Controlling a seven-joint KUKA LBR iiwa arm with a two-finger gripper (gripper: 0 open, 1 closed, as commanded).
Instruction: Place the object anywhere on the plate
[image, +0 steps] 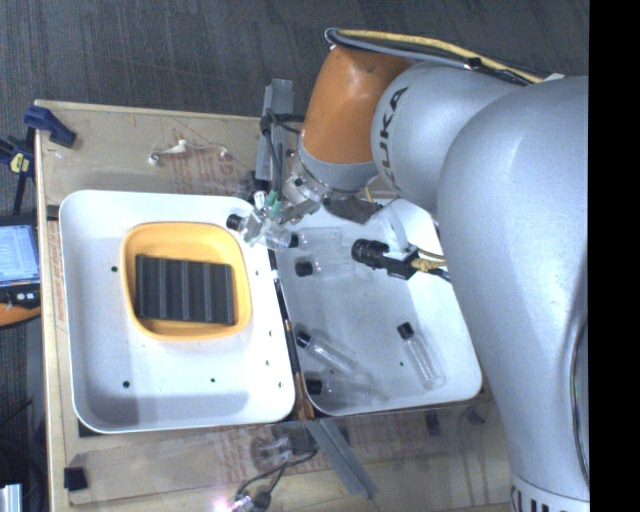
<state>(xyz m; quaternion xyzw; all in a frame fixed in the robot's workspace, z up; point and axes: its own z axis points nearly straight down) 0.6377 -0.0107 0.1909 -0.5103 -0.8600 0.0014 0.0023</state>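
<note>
— Where's the gripper (268, 222) now?

— Up at the far end of the seam between the two shallow white bins, just past the corner of the yellow-rimmed square plate with the dark ribbed centre (186, 286). That plate sits in the left white bin (100, 380).

— Is it clenched on anything?

— I cannot tell; it's a tangle of clear plastic and metal there.

— And the objects?

— Clear plastic vials with black caps lie in the right white bin (440, 385): one (418, 353) near the right wall, another (322, 350) by the seam.
</note>
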